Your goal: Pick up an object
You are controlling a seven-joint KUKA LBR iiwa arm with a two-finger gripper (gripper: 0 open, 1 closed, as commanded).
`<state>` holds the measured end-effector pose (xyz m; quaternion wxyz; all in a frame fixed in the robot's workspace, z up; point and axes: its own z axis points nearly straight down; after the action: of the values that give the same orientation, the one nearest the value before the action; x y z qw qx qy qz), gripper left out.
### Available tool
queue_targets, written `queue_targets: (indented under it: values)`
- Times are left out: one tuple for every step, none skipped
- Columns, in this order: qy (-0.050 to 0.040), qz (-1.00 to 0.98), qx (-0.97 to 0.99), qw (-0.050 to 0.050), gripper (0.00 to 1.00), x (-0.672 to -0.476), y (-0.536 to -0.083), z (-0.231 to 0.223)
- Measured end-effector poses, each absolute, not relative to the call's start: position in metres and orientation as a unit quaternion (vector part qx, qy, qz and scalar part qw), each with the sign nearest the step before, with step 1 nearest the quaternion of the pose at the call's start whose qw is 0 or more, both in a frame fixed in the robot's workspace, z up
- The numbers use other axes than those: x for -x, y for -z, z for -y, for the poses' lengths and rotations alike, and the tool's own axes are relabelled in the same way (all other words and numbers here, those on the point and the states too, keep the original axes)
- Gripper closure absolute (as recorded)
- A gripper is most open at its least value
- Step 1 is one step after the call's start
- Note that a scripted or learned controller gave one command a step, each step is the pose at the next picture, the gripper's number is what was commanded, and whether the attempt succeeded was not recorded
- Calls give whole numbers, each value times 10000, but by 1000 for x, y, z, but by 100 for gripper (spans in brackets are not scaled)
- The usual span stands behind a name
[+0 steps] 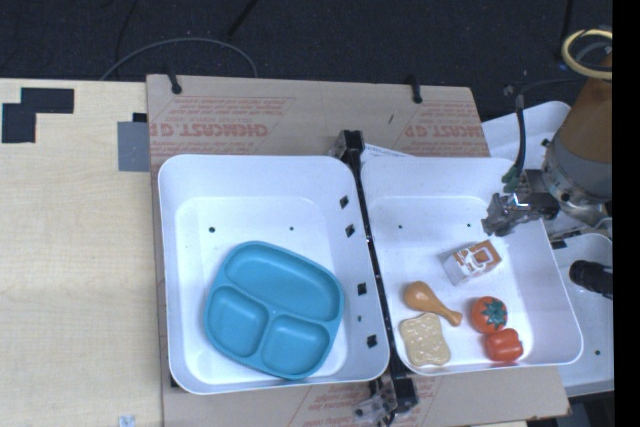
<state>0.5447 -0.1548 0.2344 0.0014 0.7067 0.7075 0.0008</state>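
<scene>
Grey arm (585,160) leans in, pincer (503,215) above the right bin (400,205).

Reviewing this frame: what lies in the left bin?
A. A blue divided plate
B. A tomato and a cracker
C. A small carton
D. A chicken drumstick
A. The blue divided plate lies alone in the left bin, while the tomato, cracker, small carton and drumstick all sit in the right bin.
</scene>
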Motion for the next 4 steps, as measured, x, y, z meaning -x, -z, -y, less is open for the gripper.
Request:
queue_targets:
  values:
    - [-7, -7076, -7066, 11, 100, -541, -278, 154]
    - [-1, -7089, -7053, -12, 100, -556, -275, 98]
    - [6, -7089, -7053, -24, 100, -554, -259, 41]
    - [6, -7084, -7058, -15, 100, -561, -260, -6]
